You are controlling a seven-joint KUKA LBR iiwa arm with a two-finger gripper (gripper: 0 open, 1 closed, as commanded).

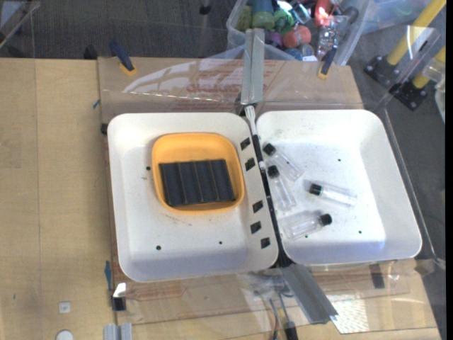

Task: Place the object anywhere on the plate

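Nearer to you than the plate [164,153], a grey metal bracket [309,302] juts out from under the seam where the two white bins meet. The plate itself is yellow-orange and sits in the left bin [129,218], slightly toward its far side. A black ribbed slab [197,183] lies flat on the plate and covers most of its floor, leaving only the rim and a strip at the far side bare. To the right of the plate, a row of small black tabs [255,207] runs along the seam between it and the right bin [396,218]. Past that seam lie the clear vials with black caps, well apart from the plate: one vial [306,224] nearest you, another [331,192] further right, and two [281,163] close by the seam, overlapping so you cannot separate them cleanly. You cannot tell how the pincer stands. Beyond the plate, a clear plastic sheet [191,80] lies on the bench, and further off to the right stands a tote of coloured toys [297,13].
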